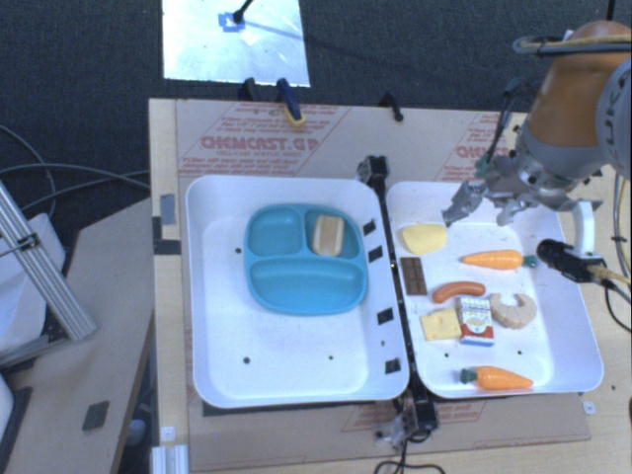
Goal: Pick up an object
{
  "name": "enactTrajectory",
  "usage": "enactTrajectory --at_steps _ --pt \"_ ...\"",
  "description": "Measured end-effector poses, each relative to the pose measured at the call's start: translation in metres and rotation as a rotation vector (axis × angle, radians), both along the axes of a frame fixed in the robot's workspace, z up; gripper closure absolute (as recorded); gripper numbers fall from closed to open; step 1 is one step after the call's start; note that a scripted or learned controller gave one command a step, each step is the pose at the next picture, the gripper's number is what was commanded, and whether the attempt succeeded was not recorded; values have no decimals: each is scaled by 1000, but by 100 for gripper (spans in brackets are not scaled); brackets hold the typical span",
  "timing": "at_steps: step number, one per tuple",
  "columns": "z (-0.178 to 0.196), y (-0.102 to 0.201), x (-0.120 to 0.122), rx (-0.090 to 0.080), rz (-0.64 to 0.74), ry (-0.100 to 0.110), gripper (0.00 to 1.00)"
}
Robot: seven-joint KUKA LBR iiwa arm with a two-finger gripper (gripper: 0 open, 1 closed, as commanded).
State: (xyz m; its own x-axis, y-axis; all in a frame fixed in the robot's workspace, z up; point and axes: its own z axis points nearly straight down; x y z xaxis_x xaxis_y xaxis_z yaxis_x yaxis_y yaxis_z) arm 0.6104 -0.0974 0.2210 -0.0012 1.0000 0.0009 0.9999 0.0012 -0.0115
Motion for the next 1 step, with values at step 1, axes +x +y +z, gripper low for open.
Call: enactTrajectory --at_steps 1 --pt "8 0 2 -1 2 -13 0"
